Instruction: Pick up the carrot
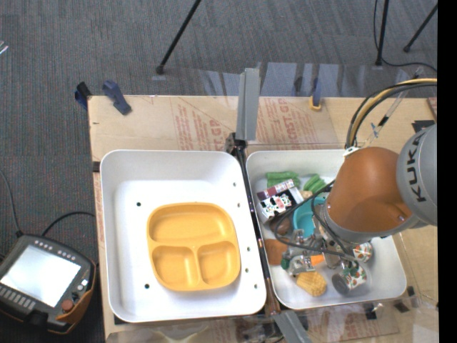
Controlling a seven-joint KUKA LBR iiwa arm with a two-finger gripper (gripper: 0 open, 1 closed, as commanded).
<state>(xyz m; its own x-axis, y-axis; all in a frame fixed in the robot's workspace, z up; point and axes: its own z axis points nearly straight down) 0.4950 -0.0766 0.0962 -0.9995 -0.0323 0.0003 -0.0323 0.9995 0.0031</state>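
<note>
Reaching for the carrot (273, 250) in the right bin (395, 274).
Your gripper (314, 257) hovers beside it; you cannot tell its state, so close squarely on it.

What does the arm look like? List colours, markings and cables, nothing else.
The arm is grey, with part of the black KUKA lettering showing on its side. Above the wrist sits a wide, rounded orange band. Yellow and black cables arc over the band. The gripper below it is dark metal with thin wires around it.
</note>
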